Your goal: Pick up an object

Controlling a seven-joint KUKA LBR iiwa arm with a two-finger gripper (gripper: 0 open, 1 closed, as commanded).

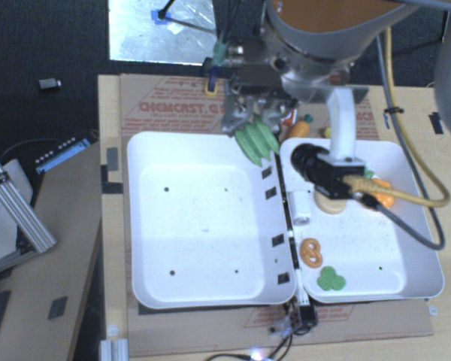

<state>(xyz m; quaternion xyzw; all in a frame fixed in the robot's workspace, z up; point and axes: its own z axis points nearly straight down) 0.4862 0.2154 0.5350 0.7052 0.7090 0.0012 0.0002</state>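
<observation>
Claw (248,120): hanging over the bins' divider (286,209) at its far end — seemingly clamping the green ribbed toy (257,143).
Toy: dangling beside the divider — looking light, soft; gripping its upper end.
Pretzel (311,252): lying right of the divider.

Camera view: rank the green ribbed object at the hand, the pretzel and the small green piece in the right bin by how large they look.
1. Green ribbed object, largest, though it sits raised at the hand, nearer the camera.
2-3. Pretzel and small green piece: too alike to rank.
</observation>
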